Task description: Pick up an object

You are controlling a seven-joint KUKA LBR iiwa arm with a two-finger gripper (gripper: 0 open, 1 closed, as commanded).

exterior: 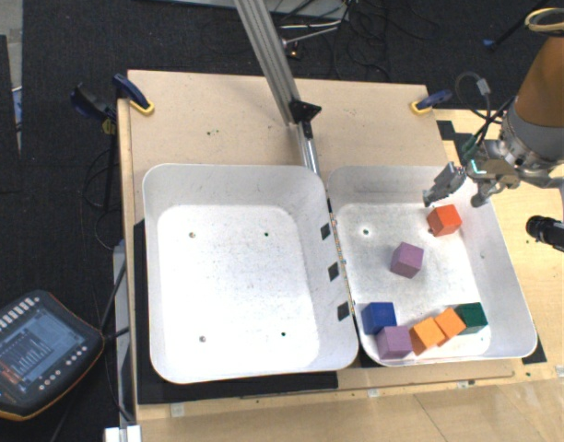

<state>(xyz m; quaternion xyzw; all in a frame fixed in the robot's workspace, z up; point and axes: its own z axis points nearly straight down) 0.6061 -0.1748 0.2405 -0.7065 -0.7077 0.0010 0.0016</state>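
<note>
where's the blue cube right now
The blue cube sits in the right bin, near its front-left corner, just above and left of a purple cube at the left end of the front row of blocks.

The arm (538,109) has a broad orange band uppermost, rounded like a barrel, with a grey metal wrist section beneath it. A thin black cable (475,95) loops out from the wrist's side. The tool (466,190) is grey and dark metal with two slim fingers (441,188) and a small greenish-lit spot near its base.
</note>
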